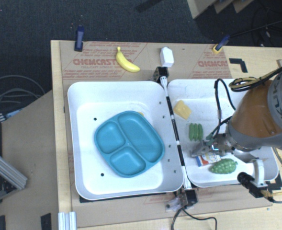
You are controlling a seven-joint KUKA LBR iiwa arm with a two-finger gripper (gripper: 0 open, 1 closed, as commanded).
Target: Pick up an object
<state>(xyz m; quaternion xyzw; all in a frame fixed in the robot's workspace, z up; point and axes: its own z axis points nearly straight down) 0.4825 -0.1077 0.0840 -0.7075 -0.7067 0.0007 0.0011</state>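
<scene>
In the right bin [255, 178] lie a yellow wedge [182, 109], a small dark green piece [195, 131] and a bumpy light green object [223, 166]. A small orange and white item [202, 160] lies just left of the bumpy one. My gripper [201, 149] hangs low over the bin's middle, below the dark green piece and just above and left of the bumpy object. The grey arm with its orange band [255, 111] covers the bin's right part. I see nothing clearly held in the gripper.
The left bin [83, 104] holds a blue divided plate [128, 143]. A yellow banana [126, 61] and a small white block [167, 56] lie on the bench behind the bins. A black cable [222, 99] loops beside the arm.
</scene>
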